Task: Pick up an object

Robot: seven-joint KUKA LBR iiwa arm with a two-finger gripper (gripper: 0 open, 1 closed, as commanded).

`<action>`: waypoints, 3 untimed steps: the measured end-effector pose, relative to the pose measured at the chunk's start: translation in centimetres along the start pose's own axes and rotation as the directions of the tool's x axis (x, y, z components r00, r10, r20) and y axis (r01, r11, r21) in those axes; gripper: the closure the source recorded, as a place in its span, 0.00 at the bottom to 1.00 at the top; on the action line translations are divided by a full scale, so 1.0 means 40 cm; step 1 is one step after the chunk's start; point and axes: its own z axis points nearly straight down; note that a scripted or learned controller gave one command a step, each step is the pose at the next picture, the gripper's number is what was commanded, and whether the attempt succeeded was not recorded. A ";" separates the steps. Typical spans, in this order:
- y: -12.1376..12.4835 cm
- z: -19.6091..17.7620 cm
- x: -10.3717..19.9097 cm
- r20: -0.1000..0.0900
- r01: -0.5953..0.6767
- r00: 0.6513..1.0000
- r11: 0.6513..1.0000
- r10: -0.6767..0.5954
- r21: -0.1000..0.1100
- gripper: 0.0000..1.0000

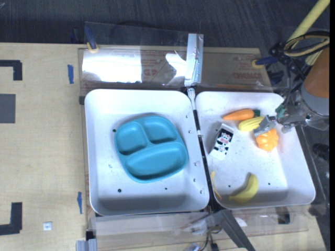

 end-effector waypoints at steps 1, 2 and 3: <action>0.030 0.197 -0.043 -0.004 -0.017 1.000 1.000 0.017 0.007 0.00; 0.035 0.168 -0.043 -0.003 -0.018 1.000 1.000 0.018 0.002 1.00; 0.102 -0.108 0.031 -0.002 0.040 0.999 0.999 -0.040 0.000 1.00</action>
